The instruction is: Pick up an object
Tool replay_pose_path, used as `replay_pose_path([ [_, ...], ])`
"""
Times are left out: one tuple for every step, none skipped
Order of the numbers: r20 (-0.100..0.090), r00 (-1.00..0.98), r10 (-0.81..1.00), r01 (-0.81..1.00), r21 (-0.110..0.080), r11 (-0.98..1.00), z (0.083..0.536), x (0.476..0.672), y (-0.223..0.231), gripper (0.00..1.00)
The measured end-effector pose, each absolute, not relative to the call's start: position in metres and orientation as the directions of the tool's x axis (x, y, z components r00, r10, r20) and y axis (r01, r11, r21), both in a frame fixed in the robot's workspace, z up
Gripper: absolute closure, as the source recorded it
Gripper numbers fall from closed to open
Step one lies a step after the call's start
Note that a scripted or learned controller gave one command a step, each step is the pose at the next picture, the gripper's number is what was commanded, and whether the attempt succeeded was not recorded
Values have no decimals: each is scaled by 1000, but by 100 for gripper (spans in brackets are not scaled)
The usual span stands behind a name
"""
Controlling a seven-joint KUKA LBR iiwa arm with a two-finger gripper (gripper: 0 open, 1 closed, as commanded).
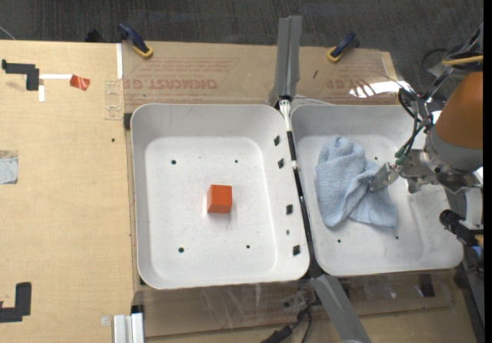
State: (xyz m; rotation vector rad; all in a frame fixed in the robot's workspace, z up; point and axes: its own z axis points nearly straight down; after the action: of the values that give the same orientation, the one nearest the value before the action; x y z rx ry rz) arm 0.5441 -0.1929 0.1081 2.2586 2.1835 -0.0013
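Two white bins sit side by side on the counter, where the end effector, its grip impossible to judge, touches the right edge of a crumpled blue cloth in the right bin, while an orange cube lies well left in the left bin.

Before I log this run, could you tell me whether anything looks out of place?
The light blue cloth lies crumpled in the right bin. The orange block sits squarely in the left bin.
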Motion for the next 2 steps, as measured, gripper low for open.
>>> replay_pose_path([
  [-1, 37, 999, 999, 0, -37, 117, 544, -194, 100],
  [-1, 57, 998, 998, 0, -57, 203, 572, -173, 100],
])
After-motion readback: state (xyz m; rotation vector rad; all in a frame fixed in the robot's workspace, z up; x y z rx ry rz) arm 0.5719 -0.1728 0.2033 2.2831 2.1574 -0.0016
